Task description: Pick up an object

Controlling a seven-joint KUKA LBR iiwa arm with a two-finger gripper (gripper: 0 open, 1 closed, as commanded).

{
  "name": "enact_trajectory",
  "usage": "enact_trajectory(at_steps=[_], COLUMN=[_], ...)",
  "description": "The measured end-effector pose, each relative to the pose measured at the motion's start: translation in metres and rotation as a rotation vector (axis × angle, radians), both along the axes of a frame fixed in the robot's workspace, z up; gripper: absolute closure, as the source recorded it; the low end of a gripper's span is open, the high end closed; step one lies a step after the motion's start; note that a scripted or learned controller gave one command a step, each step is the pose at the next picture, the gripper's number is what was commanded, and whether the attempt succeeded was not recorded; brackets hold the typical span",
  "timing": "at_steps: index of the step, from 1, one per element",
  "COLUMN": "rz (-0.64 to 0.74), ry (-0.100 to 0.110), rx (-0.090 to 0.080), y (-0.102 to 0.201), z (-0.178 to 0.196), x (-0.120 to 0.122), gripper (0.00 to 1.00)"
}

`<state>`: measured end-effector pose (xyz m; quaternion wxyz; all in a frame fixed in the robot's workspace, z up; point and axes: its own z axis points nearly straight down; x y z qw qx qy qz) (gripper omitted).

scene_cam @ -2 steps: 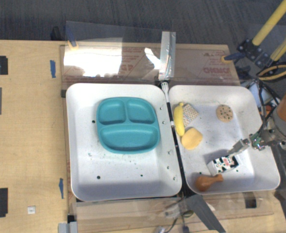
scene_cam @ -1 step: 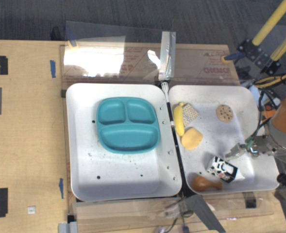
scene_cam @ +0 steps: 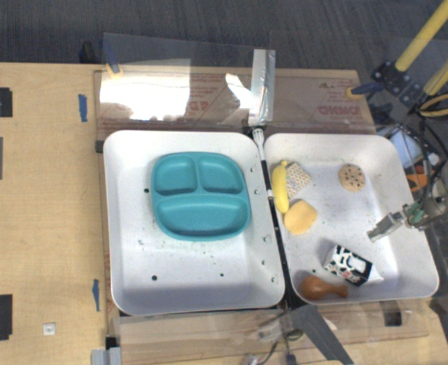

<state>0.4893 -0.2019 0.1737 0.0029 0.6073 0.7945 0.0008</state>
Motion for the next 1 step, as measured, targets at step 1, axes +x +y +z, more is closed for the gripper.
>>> enact_trajectory(at_steps=[1], rz=[-0.001], ry=[-0.003], rx=[0.000], y=[0.0000], z=[0.0097], x=[0.0010], gripper=[1.00])
